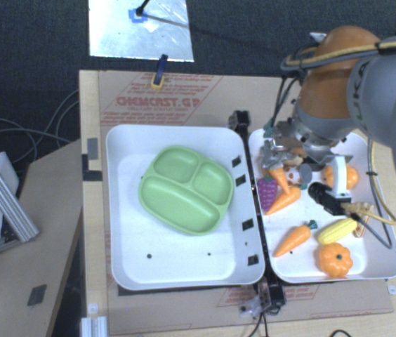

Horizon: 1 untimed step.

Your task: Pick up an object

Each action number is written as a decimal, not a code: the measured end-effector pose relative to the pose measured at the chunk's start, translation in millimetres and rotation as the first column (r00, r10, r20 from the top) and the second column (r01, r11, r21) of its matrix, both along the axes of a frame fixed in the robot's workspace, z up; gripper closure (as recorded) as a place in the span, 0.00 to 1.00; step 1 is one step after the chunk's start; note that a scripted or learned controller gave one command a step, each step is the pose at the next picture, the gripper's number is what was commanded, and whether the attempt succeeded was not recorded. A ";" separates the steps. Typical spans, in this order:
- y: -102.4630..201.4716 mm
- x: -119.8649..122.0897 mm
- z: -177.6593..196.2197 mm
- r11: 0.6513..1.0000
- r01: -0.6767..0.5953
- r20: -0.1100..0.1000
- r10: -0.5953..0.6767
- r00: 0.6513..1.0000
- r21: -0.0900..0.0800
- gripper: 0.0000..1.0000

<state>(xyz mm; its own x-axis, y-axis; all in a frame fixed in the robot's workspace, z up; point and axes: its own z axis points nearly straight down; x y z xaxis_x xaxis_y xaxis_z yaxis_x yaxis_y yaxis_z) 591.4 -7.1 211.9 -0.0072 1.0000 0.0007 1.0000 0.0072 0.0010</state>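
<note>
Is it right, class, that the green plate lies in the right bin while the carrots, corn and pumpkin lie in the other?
Not quite. The camera view shows the green plate in the left bin; the carrots, corn and pumpkin lie in the right bin.

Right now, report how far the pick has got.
Done: the grey arm's end effector is down in the right white bin, over the clustered toy food at its far end. In hand: nothing visibly gripped; whether anything sits between its fingers cannot be told. Left: closing on an item and lifting it. The orange toy carrot, yellow corn cob and small orange pumpkin lie untouched nearer the camera.
</note>
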 end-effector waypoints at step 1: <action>48.2 6.0 11.3 1.000 -0.001 0.001 0.001 1.000 0.001 1.00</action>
<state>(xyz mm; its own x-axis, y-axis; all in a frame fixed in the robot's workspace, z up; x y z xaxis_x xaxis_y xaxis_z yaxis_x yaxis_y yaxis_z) 597.4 41.1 223.2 -0.0086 1.0000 0.0014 1.0000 0.0086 0.0022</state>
